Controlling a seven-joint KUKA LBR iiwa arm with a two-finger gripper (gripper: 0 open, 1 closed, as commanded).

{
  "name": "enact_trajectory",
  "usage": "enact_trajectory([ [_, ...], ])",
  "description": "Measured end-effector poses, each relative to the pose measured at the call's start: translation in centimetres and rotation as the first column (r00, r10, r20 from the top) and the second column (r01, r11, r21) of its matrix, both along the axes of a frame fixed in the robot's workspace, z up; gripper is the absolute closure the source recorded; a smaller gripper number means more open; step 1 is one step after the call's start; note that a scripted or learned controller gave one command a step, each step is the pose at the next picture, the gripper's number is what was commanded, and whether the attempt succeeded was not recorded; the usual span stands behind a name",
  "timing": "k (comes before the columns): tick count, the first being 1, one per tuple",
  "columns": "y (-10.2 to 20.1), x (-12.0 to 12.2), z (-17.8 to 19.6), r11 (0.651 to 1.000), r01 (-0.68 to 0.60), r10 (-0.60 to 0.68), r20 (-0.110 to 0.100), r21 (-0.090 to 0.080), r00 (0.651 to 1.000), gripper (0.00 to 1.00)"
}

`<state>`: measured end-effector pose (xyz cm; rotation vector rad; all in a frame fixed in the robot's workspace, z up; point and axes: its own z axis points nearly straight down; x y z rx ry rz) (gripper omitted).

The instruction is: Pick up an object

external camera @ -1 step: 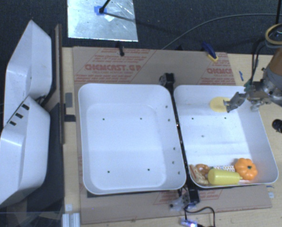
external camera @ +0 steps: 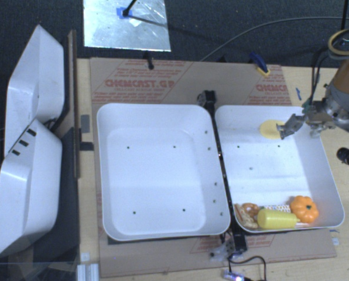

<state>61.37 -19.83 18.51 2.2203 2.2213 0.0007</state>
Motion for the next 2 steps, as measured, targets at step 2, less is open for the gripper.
enact_trajectory([
  [2, -0.8, -1.4, -10.3, 1.000, 0.000, 0.000, -0.003, 0.001, 1.000, 0.00],
])
